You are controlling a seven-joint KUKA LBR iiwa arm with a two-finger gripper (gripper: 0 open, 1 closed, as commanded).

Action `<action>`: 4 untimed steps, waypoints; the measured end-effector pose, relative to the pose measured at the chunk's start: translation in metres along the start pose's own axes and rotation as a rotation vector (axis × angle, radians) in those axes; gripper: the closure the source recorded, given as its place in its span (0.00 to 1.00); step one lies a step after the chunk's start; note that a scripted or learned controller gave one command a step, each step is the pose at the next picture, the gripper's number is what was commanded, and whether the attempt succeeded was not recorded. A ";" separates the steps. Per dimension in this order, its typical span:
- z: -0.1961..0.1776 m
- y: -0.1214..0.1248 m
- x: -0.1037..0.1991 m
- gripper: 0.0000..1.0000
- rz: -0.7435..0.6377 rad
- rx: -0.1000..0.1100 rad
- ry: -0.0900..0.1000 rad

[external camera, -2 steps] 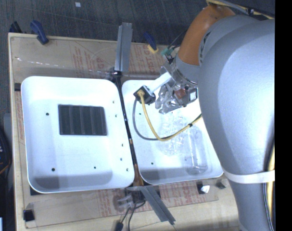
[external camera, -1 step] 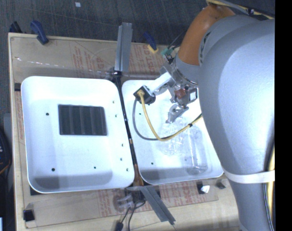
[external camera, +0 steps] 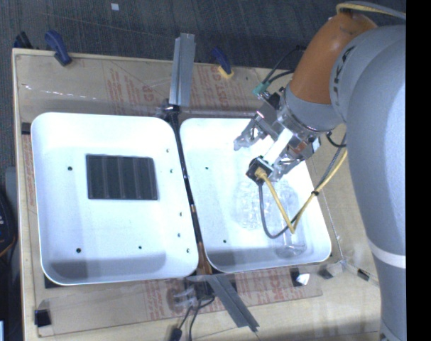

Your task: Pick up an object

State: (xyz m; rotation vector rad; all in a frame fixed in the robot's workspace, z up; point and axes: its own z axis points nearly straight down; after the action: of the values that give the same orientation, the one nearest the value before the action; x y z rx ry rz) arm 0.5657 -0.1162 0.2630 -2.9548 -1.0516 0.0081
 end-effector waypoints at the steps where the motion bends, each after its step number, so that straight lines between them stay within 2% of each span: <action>1: 0.000 0.027 -0.045 0.00 -0.243 0.000 0.000; 2: 0.043 0.009 0.020 0.00 -0.398 0.001 -0.001; 3: 0.015 0.044 -0.036 0.00 -0.231 -0.005 0.000; 4: 0.034 0.023 -0.054 0.00 -0.534 -0.002 -0.001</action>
State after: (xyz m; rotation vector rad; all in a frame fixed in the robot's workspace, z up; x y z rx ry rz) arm 0.5382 -0.1680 0.2287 -2.5732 -1.7939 0.0057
